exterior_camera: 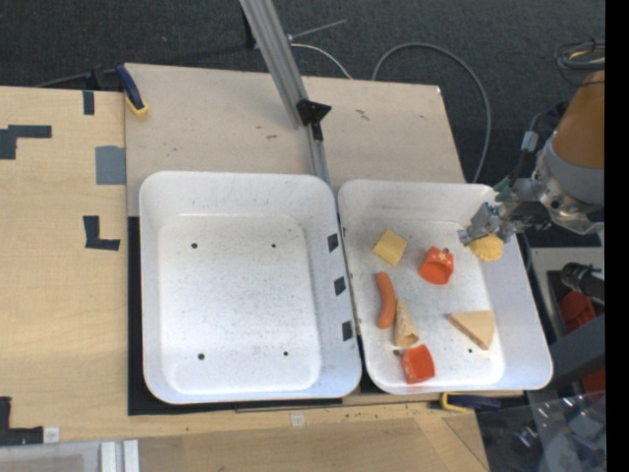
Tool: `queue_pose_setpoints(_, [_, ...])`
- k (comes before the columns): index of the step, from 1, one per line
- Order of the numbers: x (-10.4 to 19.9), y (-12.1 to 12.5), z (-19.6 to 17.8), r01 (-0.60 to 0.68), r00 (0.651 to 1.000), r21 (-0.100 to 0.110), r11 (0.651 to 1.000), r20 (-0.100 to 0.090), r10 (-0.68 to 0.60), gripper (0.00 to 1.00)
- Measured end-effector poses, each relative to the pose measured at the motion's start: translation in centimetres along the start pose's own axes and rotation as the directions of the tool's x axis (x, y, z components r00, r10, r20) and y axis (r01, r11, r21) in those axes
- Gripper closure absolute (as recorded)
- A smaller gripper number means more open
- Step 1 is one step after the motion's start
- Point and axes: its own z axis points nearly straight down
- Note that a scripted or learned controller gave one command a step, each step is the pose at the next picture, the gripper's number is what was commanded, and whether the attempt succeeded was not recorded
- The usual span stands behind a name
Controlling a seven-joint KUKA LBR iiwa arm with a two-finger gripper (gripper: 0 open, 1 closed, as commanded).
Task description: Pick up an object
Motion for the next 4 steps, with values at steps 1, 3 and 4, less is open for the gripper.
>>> queue_pose_setpoints(1, [0.0,0.1,-2.9,0.0,1.0,0.002,1.0,-0.001,0.0,1.0])
queue_pose_setpoints(3, [10.3,2.6,-1.7,0.004,1.0,0.007,1.0,-0.003,-0.004,1.0])
queue_pose_setpoints(4, [15.7,2.9,0.2,0.005,1.0,0.008,1.0,-0.003,-0.005,1.0])
